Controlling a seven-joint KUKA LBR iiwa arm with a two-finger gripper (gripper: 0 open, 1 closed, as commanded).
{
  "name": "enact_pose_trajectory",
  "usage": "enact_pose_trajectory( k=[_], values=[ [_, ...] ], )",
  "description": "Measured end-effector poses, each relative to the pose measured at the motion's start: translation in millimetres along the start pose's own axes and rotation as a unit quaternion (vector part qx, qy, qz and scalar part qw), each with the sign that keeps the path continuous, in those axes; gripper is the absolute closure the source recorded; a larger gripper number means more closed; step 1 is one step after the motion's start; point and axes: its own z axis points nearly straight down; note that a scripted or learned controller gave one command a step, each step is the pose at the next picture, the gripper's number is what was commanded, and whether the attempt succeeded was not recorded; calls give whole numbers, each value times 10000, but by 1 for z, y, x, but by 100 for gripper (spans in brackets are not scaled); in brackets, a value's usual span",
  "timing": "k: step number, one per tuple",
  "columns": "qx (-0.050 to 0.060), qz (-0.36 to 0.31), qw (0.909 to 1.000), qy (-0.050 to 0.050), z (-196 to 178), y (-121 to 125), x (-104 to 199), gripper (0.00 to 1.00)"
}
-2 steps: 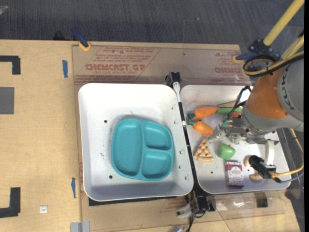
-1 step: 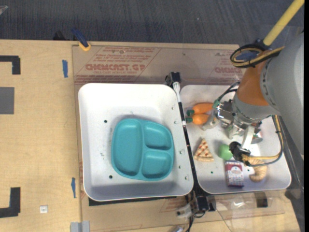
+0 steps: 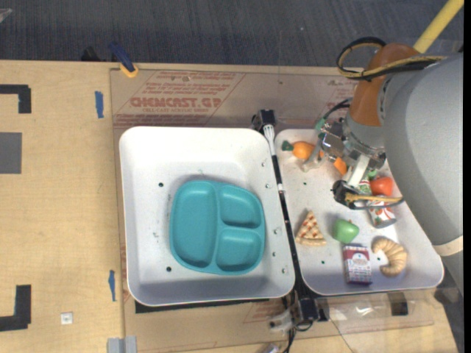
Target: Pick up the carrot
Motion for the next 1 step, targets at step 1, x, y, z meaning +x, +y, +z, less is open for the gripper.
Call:
enact_pose_trajectory(
  k=[1],
  values=[
    [-79, -18, 10000, 20, -13, 3, 3, 100]
  ],
)
